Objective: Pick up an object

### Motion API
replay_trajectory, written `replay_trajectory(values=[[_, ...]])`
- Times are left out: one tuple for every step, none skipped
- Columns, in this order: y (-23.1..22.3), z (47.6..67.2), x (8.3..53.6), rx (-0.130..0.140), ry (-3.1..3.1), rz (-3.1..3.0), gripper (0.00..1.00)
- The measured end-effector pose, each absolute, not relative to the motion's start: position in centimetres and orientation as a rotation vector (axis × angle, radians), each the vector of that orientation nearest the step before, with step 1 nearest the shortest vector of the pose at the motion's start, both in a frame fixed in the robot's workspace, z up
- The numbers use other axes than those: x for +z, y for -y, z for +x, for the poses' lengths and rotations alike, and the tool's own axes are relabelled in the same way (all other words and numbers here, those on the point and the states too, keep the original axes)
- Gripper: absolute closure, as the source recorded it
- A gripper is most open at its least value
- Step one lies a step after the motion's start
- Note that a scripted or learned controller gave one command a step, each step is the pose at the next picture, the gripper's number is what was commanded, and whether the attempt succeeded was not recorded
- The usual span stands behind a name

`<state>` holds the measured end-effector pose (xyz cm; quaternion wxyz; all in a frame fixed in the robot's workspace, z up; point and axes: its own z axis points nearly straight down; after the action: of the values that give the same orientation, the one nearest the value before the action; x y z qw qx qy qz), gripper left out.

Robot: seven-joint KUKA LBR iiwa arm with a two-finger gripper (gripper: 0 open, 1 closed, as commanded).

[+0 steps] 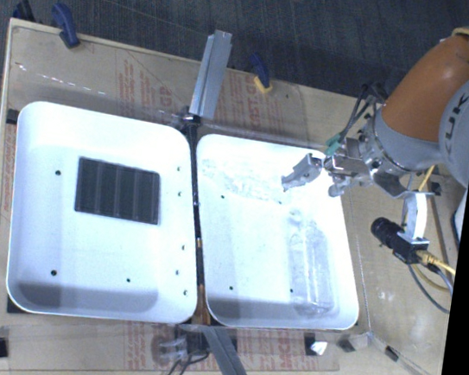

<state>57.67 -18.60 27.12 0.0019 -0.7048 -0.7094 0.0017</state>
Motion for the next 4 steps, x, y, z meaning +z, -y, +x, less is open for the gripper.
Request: replay_trajectory(values=[[21.0, 53.4, 27.8, 0.006, 1.839, -2.541, 0.00], [19.0, 56.4, 25.4, 0.004, 1.713, -2.631, 0.00], [19.8, 53.6, 24.3, 0.004, 2.160, -2.275, 0.00], [20.5, 51.7, 28.2, 0.001, 1.977, -2.444, 0.00]])
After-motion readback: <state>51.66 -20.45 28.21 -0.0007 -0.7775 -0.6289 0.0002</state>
